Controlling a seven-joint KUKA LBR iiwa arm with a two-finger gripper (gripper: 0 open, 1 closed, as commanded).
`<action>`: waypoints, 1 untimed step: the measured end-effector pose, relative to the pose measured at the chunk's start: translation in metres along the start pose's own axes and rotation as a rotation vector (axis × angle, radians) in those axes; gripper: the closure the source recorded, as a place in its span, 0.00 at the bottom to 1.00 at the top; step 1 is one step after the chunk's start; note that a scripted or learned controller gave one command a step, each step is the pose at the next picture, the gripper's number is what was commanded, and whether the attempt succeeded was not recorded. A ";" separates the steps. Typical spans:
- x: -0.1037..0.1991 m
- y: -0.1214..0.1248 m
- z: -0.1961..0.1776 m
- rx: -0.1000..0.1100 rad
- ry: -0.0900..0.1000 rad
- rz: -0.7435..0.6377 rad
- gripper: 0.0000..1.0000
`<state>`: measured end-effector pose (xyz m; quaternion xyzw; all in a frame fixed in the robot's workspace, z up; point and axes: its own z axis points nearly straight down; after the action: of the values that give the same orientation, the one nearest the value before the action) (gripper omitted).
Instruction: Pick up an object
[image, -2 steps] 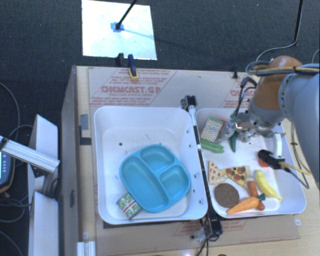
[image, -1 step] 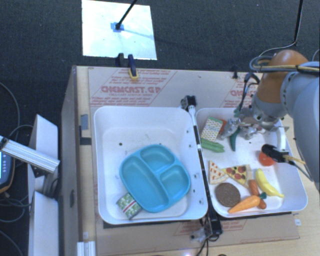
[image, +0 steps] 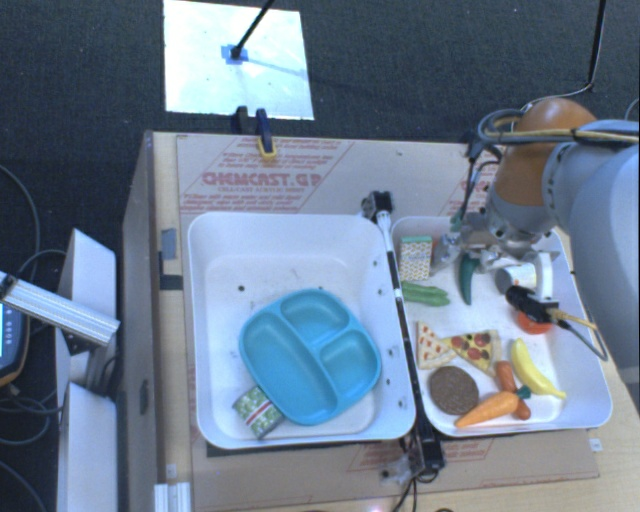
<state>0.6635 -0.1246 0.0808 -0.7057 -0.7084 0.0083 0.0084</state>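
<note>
Overhead view of a tabletop carrying two shallow white bins side by side. A grey robot arm with an orange band reaches in from three o'clock and ends over the right bin.

The claw sits low at the twelve o'clock end of the right bin. A dark green vegetable lies directly beneath it, pointing toward six o'clock. It is so close that I cannot tell whether the two touch. I also cannot tell whether the claw is released or clenched, because its tip is too small and cluttered to read.

Other play food lies in the right bin:
- A small carton stands at eleven o'clock.
- A pea pod lies at nine o'clock.
- A pizza slice is near the centre.
- A brown patty is at seven o'clock.
- A carrot is at six o'clock.
- A banana is at five o'clock.

In the left bin, a blue divided plate rests at the centre. A small printed box touches the plate's seven o'clock edge.

As for progress, the pick looks unfinished. Every object appears to rest on a bin floor, and nothing is seen raised. The claw seems to be at the approach or grasping stage over the dark green vegetable, the likeliest target. What probably remains is to close firmly on it and lift it out.
</note>
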 end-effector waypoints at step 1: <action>0.001 0.001 -0.011 -0.002 0.003 -0.002 1.00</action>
<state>0.6643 -0.1232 0.0913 -0.7050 -0.7091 0.0065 0.0089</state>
